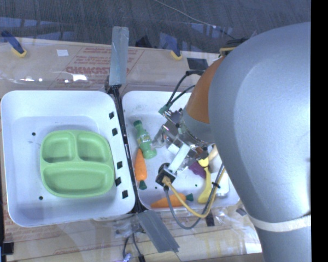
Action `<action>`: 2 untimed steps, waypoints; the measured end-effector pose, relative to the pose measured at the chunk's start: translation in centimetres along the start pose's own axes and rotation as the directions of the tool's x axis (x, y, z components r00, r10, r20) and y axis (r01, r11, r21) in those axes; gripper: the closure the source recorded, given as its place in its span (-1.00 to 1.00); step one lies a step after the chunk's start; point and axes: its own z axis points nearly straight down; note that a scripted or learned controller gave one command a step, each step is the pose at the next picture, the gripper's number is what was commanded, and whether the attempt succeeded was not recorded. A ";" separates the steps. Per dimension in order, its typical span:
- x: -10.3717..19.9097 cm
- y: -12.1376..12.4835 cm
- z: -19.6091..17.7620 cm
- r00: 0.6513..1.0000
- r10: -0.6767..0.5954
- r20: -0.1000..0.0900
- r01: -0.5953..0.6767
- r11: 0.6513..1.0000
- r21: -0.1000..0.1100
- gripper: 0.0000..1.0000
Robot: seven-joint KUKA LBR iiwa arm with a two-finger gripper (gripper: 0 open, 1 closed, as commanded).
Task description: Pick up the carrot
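Note:
Two orange carrots lie in the right bin [153,100]. One carrot [140,166] lies along the bin's left wall, its green end toward the front. The other carrot [168,202] rests at the front wall, partly behind a yellow cable. My gripper [164,137] hangs over the middle of the right bin, just right of a green bottle [144,142] and above and to the right of the left carrot. Nothing shows in its grasp. The large grey arm hides the right side of the bin.
A yellow banana [207,185] and a purple item [197,168] lie under the arm near the right bin's front right. The left bin [22,105] holds a green divided plate [76,163]. A grey bar [119,53] stands behind the divider.

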 end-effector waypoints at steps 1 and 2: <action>-1.3 -2.9 0.3 0.995 0.096 0.007 -0.096 0.995 0.004 -1.00; 0.1 -4.2 0.2 0.971 0.240 0.004 -0.240 0.971 0.001 -1.00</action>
